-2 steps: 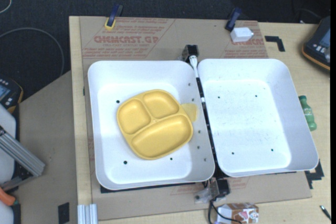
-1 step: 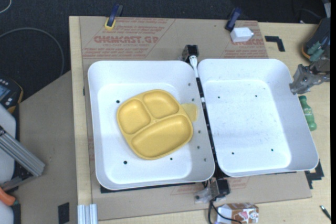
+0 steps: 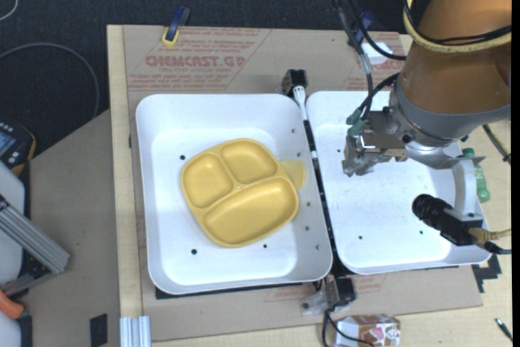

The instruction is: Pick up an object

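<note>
A yellow divided plate (image 3: 240,191) with three compartments lies flat in the left bin (image 3: 162,126), a little right of that bin's middle. A pale yellow piece (image 3: 295,172) pokes out from under its right edge. My gripper (image 3: 357,156) hangs over the upper left part of the right bin (image 3: 382,252), close to the wall between the two bins. It is apart from the plate, and I see nothing in it. A small green thing (image 3: 481,179) shows at the right bin's far right edge, partly hidden by the arm.
The bulky grey and orange arm (image 3: 459,53) covers the right bin's upper right. Both bins rest on a cardboard sheet (image 3: 203,57). A blue and yellow clip (image 3: 174,27) lies at the sheet's back edge. Small clamps (image 3: 294,82) sit between the bins.
</note>
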Controlling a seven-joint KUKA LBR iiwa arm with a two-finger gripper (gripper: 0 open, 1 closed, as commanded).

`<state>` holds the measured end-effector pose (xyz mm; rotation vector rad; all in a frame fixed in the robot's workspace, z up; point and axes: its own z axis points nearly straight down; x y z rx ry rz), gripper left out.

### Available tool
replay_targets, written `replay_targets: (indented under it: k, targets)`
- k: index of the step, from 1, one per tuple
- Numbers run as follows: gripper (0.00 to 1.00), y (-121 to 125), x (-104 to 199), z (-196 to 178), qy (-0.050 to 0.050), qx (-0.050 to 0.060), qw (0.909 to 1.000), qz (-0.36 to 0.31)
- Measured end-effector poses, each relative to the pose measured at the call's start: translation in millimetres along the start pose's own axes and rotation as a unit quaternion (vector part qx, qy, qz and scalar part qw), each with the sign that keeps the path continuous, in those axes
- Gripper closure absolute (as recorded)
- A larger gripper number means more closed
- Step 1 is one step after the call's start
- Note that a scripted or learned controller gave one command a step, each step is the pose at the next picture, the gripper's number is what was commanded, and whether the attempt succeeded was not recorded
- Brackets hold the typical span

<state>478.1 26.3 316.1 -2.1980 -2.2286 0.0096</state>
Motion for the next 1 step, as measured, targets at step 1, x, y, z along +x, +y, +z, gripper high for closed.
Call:
replay_targets:
  k: [1]
  targets:
    - [1.0, 1.1, 28.2, -119.5, -0.001, -0.014, 0.9999, 0.004]
